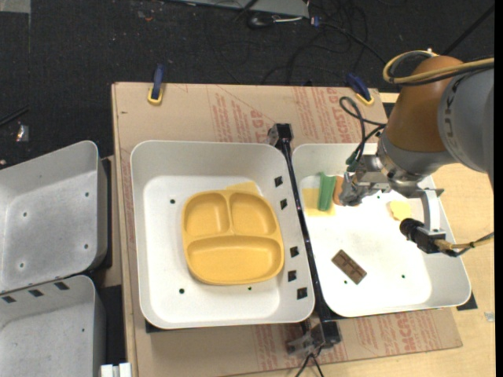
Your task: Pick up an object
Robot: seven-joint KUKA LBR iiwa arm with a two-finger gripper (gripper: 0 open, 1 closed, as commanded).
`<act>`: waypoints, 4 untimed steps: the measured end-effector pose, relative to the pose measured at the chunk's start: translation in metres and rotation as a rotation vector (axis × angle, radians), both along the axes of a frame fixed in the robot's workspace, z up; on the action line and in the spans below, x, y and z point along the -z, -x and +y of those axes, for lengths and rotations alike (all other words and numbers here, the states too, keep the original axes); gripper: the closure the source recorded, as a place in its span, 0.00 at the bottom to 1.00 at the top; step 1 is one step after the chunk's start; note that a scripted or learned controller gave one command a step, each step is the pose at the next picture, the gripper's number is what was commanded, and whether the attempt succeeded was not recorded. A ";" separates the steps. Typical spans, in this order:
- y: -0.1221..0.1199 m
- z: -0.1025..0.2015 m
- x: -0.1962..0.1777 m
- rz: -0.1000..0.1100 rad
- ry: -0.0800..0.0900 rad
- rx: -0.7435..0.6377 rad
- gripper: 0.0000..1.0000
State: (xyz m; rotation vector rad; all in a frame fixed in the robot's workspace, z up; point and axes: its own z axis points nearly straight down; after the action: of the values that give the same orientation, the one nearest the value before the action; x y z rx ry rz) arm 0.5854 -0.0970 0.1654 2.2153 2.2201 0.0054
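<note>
The end effector (351, 188) hangs low in the right bin (377, 301), just beside a green block (325, 192) with an orange piece (339, 189) touching it; whether it is open or closed cannot be told. Further right lies a yellow piece (399, 210), partly hidden. A brown block (349, 266) lies well apart. The left bin (157, 210) holds a yellow divided tray (233, 237).

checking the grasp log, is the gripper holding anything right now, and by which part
Cannot be told. The gripper is low in the right bin beside the green block, its tips hidden.
</note>
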 end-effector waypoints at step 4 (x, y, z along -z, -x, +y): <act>0.003 0.105 -0.078 0.008 -0.003 -0.005 1.00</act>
State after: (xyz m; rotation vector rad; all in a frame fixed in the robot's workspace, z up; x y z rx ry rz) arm 0.5824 0.0078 0.2436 2.2152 2.2305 0.0002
